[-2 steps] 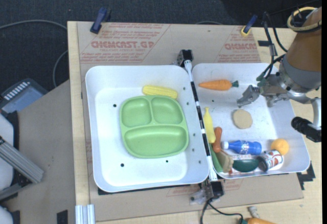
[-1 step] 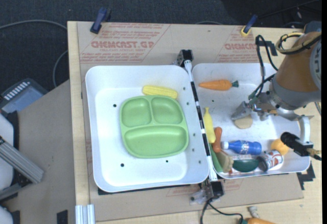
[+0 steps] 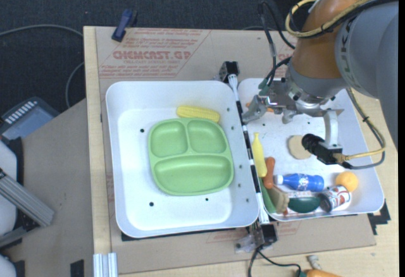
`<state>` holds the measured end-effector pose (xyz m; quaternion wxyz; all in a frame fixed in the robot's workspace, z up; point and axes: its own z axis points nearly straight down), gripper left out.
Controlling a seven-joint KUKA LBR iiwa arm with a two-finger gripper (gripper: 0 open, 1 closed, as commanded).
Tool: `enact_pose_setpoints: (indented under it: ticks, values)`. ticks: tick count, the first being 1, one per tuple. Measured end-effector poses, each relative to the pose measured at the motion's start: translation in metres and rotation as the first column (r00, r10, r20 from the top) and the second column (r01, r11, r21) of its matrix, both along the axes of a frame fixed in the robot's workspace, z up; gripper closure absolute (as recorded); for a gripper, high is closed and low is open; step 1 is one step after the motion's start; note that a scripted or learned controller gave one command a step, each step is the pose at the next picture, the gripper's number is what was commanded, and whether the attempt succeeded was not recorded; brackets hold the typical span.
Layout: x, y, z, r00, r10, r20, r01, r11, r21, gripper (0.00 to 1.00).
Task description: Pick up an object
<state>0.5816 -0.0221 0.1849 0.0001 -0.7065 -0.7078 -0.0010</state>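
Looking down on dark carpet and a brown board (image 3: 158, 57) with red print, bearing two white bins side by side.

- Reaching in from the right: grey arm (image 3: 373, 23) with orange band, ending in the gripper (image 3: 258, 107).
- Hovering the gripper over the upper left corner of the right bin (image 3: 281, 133), just beside the wall shared with the left bin (image 3: 126, 143). Open or closed: cannot tell. Showing nothing held.
- Lying nearest below the gripper, along the shared wall: yellow stick (image 3: 257, 152). Touching its lower end: small orange piece (image 3: 270, 172).
- Sitting near the middle of the right bin: tan disc (image 3: 296, 147).
- Crowding the lower end of the right bin: blue and white bottle (image 3: 302, 182) on its side, dark green lump (image 3: 305, 204) below it, red and white tube (image 3: 339, 198) to the right, orange ball (image 3: 346, 181) above the tube.
- Filling the middle of the left bin: green divided plate (image 3: 190, 157), flat. Lying just beside its upper edge: yellow corn cob (image 3: 198, 113).
- Resting on the board's far left corner, well apart from both bins: blue clip (image 3: 124, 24).
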Motion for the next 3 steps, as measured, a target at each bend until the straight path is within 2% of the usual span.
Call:
enact_pose_setpoints:
  ticks: [1,2,3]
  values:
    - [-0.005,-0.077,-0.045,1.000,-0.003,-0.003,0.003,1.000,-0.002,0.00]
    - [0.056,-0.135,-0.101,1.000,-0.002,-0.001,0.002,1.000,-0.003,0.00]
    - [-0.008,-0.142,-0.101,1.000,-0.002,-0.003,0.002,1.000,-0.002,0.00]
